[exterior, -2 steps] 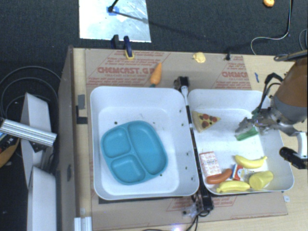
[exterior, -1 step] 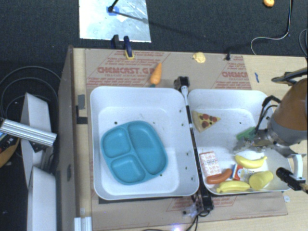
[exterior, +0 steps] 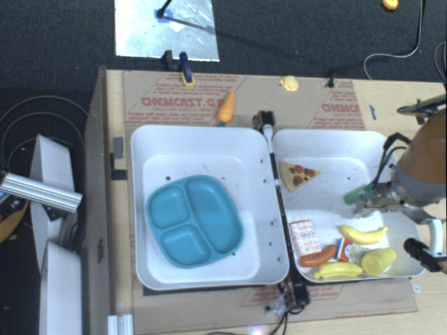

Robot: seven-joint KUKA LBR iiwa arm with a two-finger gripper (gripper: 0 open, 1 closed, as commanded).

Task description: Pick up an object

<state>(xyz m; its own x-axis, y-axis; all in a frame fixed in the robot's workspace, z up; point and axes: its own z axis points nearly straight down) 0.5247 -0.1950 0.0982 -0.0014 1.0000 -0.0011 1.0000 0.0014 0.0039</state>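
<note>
Bananas point(exterior: 339, 271) lay along the near wall of the right bin point(exterior: 328, 145), crowded with a sausage point(exterior: 316, 257), a small red-and-white packet point(exterior: 304, 236), a second banana point(exterior: 363, 234) and a pale yellow pear-like fruit point(exterior: 379, 260); such a huddle probably left little room for a clean grasp. A pizza slice point(exterior: 299, 175) sat apart toward the far left of that bin. The pincer point(exterior: 370, 199) hung low over the bin's right side, just beside a green object point(exterior: 355, 195) that seemed the likeliest target, but I could not tell how wide it stood or whether it gripped anything. In the left bin point(exterior: 147, 152) rested a blue divided plate point(exterior: 194, 220). An orange carrot point(exterior: 225, 107) lay on the counter point(exterior: 307, 96) beyond the bins.
</note>
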